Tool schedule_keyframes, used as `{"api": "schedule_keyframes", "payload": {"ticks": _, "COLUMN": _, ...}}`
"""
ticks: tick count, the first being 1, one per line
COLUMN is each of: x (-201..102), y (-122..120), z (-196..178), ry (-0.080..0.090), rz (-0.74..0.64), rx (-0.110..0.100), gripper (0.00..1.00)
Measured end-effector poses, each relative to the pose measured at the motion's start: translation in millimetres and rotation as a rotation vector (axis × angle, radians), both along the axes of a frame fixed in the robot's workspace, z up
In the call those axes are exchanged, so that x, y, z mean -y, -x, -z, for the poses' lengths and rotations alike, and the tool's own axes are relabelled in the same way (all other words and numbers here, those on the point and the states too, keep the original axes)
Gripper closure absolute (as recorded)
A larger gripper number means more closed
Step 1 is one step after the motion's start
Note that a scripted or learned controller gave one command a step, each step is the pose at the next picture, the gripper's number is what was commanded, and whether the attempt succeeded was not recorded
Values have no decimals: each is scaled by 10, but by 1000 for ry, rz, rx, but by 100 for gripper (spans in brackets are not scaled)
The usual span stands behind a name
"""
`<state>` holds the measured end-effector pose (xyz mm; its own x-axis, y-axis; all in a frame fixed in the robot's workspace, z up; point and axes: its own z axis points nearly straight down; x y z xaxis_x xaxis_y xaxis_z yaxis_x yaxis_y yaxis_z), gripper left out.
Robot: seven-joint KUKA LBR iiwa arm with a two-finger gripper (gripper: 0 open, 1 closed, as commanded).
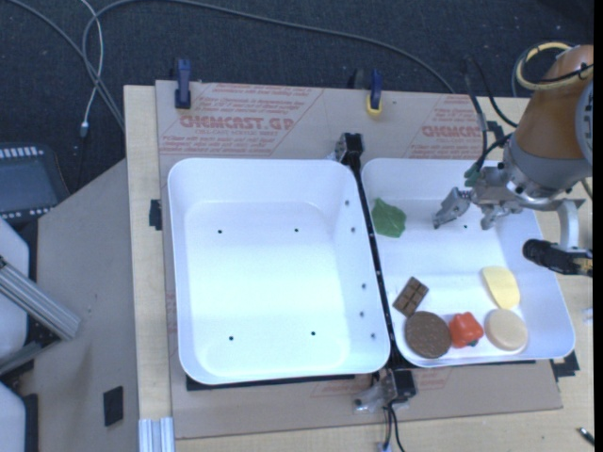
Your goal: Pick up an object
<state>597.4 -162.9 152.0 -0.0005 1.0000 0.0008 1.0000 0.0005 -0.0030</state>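
My gripper [469, 215] hovers over the back of the right bin [556, 320], its two fingers spread apart with nothing between them, so it is open. A green lumpy object [388, 218] lies to its left near the bin's divider wall. Along the front of the same bin lie a brown chocolate-like slab [411, 297], a round brown disc [428, 333], a small red object [465, 329], a round cream piece [506, 330] and a pale yellow piece [501, 286].
The left bin [179, 252] sits beside the right one, sharing a raised middle edge. The grey arm with its orange band [556, 111] enters from the upper right. Clamps [374, 97] hold the cardboard sheet at the back.
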Motion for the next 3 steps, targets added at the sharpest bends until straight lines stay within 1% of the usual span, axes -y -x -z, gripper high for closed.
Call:
{"api": "schedule_keyframes", "payload": {"ticks": 1, "x": 95, "y": -23, "z": 516, "ry": 0, "rz": 1, "rx": 0, "gripper": 0}}
{"api": "schedule_keyframes", "payload": {"ticks": 2, "x": 91, "y": -23, "z": 647, "ry": 0, "rz": 0, "rx": 2, "gripper": 0}}
{"api": "schedule_keyframes", "payload": {"ticks": 3, "x": 94, "y": -30, "z": 530, "ry": 1, "rz": 0, "rx": 5, "gripper": 100}}
